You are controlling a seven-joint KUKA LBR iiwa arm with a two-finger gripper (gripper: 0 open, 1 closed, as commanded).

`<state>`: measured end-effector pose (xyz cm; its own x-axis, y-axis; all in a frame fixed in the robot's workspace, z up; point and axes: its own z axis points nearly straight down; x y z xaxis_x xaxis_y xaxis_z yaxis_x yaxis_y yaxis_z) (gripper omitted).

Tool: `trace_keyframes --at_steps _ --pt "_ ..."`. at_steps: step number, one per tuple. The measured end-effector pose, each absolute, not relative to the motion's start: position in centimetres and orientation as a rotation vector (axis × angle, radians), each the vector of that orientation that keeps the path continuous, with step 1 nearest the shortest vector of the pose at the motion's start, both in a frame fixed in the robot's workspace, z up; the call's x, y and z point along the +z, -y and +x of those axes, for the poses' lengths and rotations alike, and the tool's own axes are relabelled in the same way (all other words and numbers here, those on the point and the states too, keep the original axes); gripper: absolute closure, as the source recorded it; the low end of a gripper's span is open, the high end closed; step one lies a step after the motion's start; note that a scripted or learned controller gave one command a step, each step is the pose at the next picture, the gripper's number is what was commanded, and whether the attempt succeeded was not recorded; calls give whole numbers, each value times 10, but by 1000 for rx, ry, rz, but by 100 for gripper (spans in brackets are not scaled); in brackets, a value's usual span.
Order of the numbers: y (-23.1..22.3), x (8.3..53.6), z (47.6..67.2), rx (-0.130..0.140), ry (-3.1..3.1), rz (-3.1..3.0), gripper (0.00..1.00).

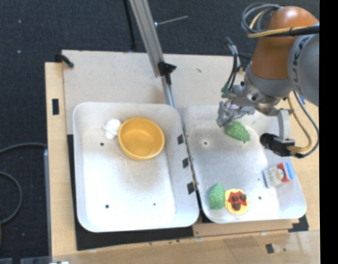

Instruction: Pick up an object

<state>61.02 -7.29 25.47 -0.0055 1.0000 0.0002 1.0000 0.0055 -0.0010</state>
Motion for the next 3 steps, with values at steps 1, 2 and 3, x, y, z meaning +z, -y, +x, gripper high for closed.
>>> trace_keyframes --at_steps 1,2,3 --pt "19 244 607 0 2228 -2214 100" --pt "-39 242 622 -3 2230 -2213 100" --pt "-82 237 623 -2 2229 -2215 100"
